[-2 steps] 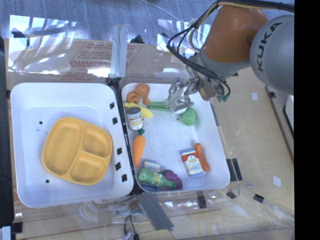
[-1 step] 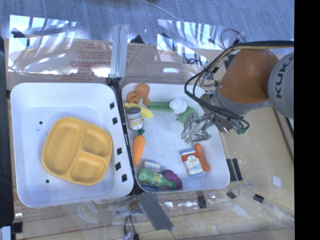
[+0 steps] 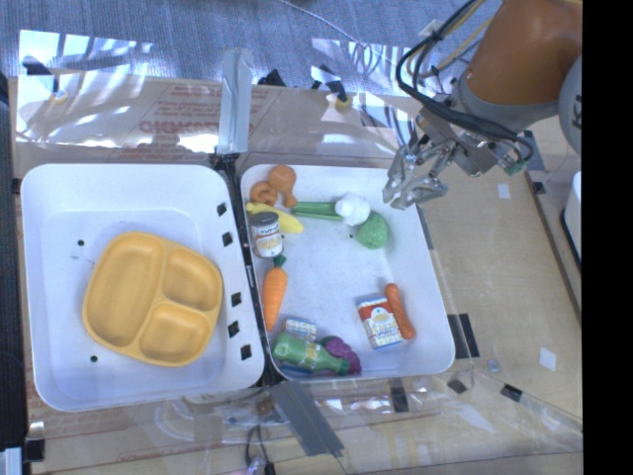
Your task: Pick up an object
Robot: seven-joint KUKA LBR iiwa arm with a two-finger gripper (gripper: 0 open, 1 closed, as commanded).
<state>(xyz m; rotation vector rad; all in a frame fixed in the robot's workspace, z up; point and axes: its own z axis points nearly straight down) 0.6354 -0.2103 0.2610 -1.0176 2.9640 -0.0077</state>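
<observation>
My gripper hangs over the far right corner of the right bin, its fingers apart with nothing between them. Just left and below it lie a green broccoli-like piece and a white piece with a green stem. Further in the bin are a small can, a carrot, a yellow banana-like piece, an orange toy, a small carton, a sausage, a green bottle and a purple piece.
The left bin holds a yellow divided plate. A grey divider post rises at the far end between the bins. The arm's cables loop above the wrist at upper right.
</observation>
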